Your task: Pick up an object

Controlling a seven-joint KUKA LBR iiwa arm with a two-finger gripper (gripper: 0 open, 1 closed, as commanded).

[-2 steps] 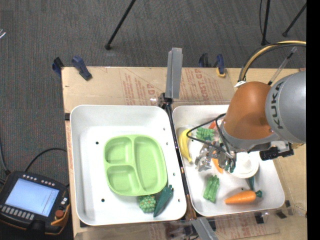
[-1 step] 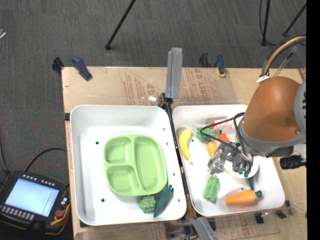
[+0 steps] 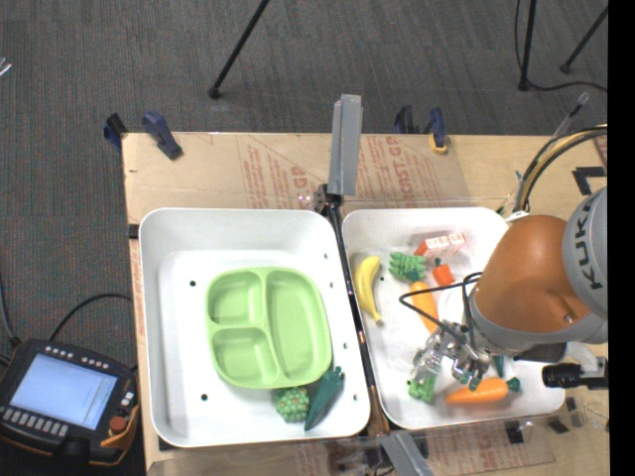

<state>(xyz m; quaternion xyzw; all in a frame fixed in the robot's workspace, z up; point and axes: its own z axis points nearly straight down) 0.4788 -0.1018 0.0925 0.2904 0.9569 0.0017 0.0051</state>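
My claw [image 3: 451,360] was down low in the right bin [image 3: 496,221], near its front edge, orange wrist band right above it blocking a lot. Whether the claw was wide, narrow or gripping something I couldn't tell: metal bits all jumbled together from this angle. Nothing visibly between them, so no grasp to log.

Candidates in the right bin: carrot [image 3: 480,394] lying flat just beside the claw toward the front, small green piece [image 3: 422,390] just left of it, looked touching or nearly touching the claw. Second orange piece [image 3: 425,305] further back, banana [image 3: 369,284] by the left wall, a green leafy toy [image 3: 405,265] behind that, a red-and-white pack [image 3: 442,243] near the back.

Left bin [image 3: 164,266]: green divided tray [image 3: 268,325], nothing in its compartments. Green bumpy item [image 3: 291,404] and dark green item [image 3: 324,399] sat at its front corner, touching each other. Well apart from me.

Progress, my read: approach done, claw at pick height over the carrot/green piece cluster. Which one was the target, couldn't say. Left to do: close on something, lift it clear of the bin floor. Task not done; every object sat on a bin floor.
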